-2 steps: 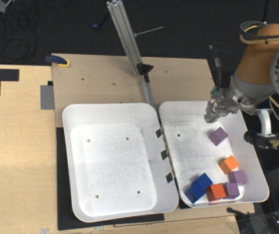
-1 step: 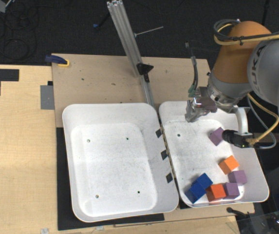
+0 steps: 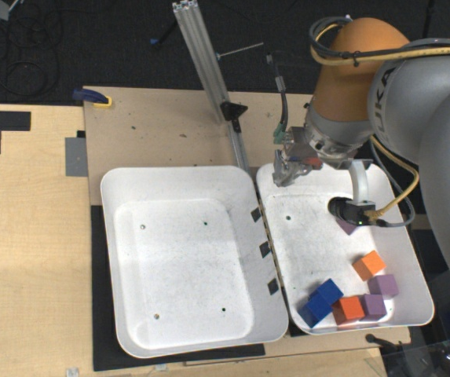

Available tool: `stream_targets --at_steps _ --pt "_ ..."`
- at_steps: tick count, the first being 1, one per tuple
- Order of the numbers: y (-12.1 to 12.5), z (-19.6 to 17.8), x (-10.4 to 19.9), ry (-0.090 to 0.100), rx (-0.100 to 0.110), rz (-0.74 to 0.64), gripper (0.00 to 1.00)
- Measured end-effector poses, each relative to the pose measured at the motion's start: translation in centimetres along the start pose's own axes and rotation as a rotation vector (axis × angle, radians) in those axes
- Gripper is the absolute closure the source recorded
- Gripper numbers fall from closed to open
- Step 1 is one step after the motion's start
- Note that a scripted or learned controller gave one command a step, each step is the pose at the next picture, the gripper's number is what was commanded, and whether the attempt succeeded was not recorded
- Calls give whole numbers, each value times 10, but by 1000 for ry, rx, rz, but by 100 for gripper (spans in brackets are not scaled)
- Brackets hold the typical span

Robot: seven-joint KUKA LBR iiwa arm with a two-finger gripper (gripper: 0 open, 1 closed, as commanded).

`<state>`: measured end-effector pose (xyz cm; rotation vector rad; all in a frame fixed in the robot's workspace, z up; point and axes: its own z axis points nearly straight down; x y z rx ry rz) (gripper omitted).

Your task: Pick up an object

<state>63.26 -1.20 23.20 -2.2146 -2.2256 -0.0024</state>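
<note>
End effector (image 3: 287, 167) poised over far corner of right bin (image 3: 319, 210), grip state impossible to tell, well apart from blue block (image 3: 321, 301), orange blocks (image 3: 350, 309) and purple blocks (image 3: 382, 286) clustered at near edge, none yet grasped.

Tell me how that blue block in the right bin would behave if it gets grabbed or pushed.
The blue block looks boxy with flat faces, so it would likely slide rather than roll. It seems rigid, probably holding its shape in a grip. It sits against the orange block near the bin's corner, so a push would likely jostle its neighbours.
</note>
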Motion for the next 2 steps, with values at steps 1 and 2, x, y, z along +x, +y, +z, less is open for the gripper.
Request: stream_targets --at_steps 1,2 --pt "12 -5 44 -1 0 1 100" --pt "24 -6 103 0 1 0 100"
